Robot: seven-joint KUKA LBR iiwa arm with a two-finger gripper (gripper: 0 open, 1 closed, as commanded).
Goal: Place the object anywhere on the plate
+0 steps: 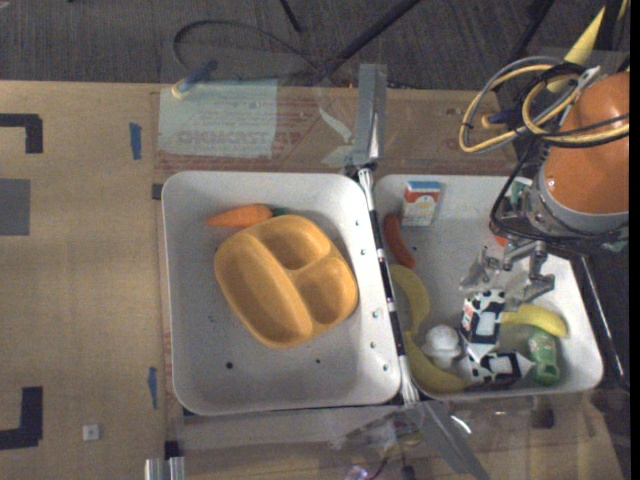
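End effector [507,273] low over right bin [585,368], directly above black-and-white carton [483,318] near bin's front edge; grip state cannot be told. Carton upright, just beneath. Yellow plate [285,278] mid left bin [190,348], well apart leftward. Carrot [238,215] touching plate's far rim.

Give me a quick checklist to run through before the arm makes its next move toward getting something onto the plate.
1. Plate sits in the left bin, compartments free: ok.
2. Carrot lies beside the plate, not on it: ok.
3. Gripper is over the right bin: ok.
4. Gripper above the black and white carton: ok.
5. Object between the fingers: cannot tell.
6. Neighbours crowd the carton, banana and white ball close by: not ok.
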